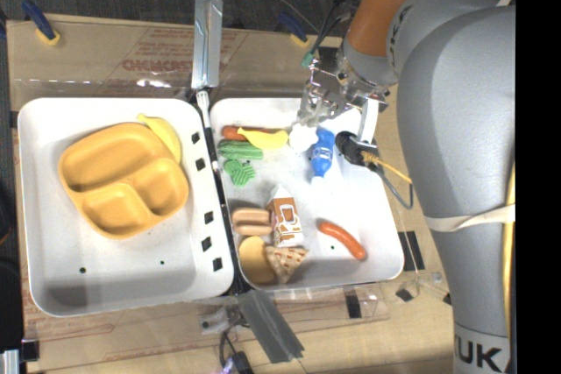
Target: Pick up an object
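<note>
Gripper poised over the blue bottle at the right bin's far edge.

In the left bin (53,293) a yellow divided tray (123,179) is seen, a banana (162,134) tucked at its far edge. Across the divider, the right bin (386,254) is crowded: green toy vegetables (240,160) near the far-left corner, a hot dog (252,220) and a small carton (286,222) by the near edge, a sausage (342,241) further right. The blue bottle (322,153) is found lying near the far edge, just below the gripper (317,105); how far the jaws are parted cannot be told, and nothing is seen held. The bottle is judged light, stiff and slick, best taken across its narrow body.
</note>
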`<action>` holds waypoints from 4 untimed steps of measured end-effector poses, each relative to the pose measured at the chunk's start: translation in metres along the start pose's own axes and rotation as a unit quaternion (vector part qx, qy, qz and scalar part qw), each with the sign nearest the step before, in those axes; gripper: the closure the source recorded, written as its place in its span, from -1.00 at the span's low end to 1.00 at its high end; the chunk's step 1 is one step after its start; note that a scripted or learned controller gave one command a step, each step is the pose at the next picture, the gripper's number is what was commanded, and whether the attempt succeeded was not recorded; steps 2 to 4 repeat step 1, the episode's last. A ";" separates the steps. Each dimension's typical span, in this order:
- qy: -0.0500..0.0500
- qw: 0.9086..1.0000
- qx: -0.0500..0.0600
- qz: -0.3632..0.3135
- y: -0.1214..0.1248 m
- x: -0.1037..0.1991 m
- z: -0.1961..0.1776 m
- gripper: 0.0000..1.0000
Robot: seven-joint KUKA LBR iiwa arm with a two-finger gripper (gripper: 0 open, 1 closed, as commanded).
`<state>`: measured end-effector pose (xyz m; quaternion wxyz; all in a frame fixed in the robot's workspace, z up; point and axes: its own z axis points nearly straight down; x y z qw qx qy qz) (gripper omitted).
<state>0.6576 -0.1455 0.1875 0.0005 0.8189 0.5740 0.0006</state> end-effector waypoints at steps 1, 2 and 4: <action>-0.001 0.991 0.005 0.132 -0.006 0.009 0.086 1.00; -0.001 0.991 0.005 0.132 -0.006 0.009 0.086 1.00; -0.001 0.991 0.005 0.132 -0.006 0.009 0.086 1.00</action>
